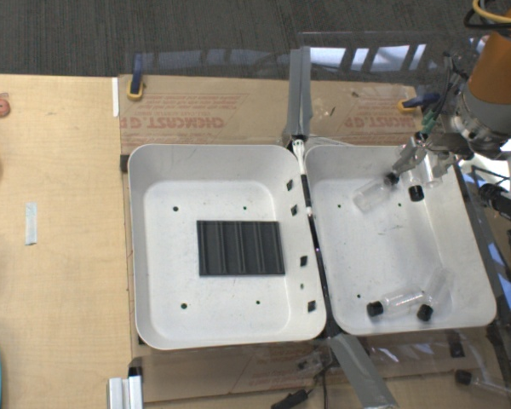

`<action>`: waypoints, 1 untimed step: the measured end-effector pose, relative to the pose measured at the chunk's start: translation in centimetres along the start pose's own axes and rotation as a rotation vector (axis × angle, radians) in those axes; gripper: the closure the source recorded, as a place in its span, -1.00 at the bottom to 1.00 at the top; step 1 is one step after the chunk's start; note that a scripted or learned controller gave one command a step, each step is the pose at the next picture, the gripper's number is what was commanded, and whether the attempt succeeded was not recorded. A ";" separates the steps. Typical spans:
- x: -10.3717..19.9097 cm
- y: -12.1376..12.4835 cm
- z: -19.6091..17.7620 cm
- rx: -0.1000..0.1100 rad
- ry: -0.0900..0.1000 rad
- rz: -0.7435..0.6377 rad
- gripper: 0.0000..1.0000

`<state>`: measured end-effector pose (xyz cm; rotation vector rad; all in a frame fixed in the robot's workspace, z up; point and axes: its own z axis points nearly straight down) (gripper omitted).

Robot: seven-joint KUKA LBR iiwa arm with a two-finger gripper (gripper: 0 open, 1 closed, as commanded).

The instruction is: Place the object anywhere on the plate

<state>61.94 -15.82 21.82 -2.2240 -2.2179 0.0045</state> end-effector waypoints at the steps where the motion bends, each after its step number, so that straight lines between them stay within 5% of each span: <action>1: 6.3 -4.9 8.0 0.002 0.002 0.029 1.00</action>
